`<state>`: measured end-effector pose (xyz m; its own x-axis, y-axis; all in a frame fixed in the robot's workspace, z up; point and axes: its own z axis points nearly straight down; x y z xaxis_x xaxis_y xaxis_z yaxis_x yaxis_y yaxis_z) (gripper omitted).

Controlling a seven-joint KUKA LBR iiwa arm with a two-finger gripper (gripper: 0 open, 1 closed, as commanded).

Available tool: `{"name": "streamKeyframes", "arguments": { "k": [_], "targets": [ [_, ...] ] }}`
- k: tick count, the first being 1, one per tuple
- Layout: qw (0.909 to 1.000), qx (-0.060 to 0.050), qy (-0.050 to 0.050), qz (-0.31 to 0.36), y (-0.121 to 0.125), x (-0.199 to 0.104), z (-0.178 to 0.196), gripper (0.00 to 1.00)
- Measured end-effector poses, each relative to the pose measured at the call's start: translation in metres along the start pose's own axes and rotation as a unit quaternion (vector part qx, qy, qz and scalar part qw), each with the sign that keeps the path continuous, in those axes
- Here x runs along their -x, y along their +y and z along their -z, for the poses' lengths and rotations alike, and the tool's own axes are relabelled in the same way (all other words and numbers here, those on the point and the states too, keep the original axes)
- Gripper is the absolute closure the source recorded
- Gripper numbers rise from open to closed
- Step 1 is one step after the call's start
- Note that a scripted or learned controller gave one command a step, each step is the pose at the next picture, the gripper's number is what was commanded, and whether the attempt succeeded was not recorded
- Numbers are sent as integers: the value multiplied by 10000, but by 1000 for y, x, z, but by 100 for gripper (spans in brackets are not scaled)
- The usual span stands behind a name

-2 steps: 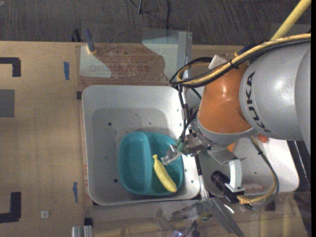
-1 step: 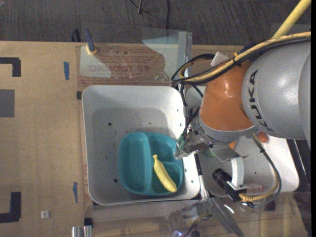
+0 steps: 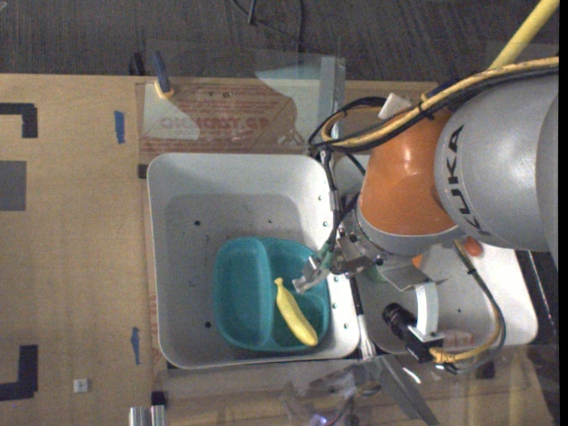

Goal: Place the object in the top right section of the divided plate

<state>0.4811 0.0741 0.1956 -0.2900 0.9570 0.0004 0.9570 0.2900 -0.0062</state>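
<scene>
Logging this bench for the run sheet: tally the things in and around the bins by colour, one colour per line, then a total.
White: 2, the left bin and the right bin
Teal: 1, the divided plate
Yellow: 1, the banana lying in the plate
Total: 4

Robotics lab, KUKA arm (image 3: 479,158), taped plywood bench (image 3: 71,238), white bin (image 3: 177,202)

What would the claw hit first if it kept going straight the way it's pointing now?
Probably the yellow banana lying in the teal divided plate. The claw points down and left just above the banana's upper end, though height above it is hard to judge.
</scene>
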Motion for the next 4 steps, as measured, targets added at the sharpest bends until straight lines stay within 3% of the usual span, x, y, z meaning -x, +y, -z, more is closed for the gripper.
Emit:
{"name": "streamKeyframes", "arguments": {
  "k": [1, 2, 3, 4],
  "targets": [
    [9991, 31, -8, -413, 49, 32, 31, 0],
    [9994, 4, 3, 340, 12, -5, -7, 0],
    [9954, 26, -8, 954, -15, 58, 82, 0],
    [9867, 14, -2, 1625, 7, -29, -16, 0]
  ]
}}
